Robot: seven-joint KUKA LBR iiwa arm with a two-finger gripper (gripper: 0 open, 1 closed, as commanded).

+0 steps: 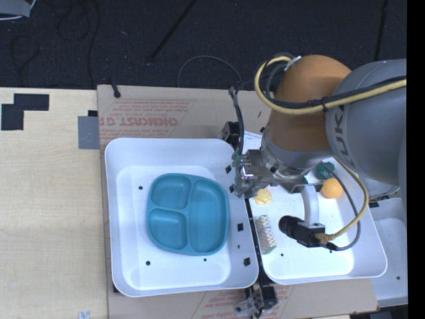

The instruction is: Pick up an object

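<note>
The pincer (247, 178) is seen low at the wall between the two bins, under the wrist. Whether it is wide or narrow cannot be told, and nothing is seen held in it.

Left bin (123, 178): a blue divided plate (186, 212) is laid flat near the middle.

Right bin (319, 264): a pale ridged piece (265, 233) is lying by the left wall. A small yellow piece (263, 196) is just beside the pincer. A teal bit (325, 171) is partly hidden by the arm, with an orange ball (331, 189) just below it.

Step judged: approach, grasp not yet made. The yellow piece is judged the likeliest target. Next, the pincer would need to be centred over it, lowered and closed.
</note>
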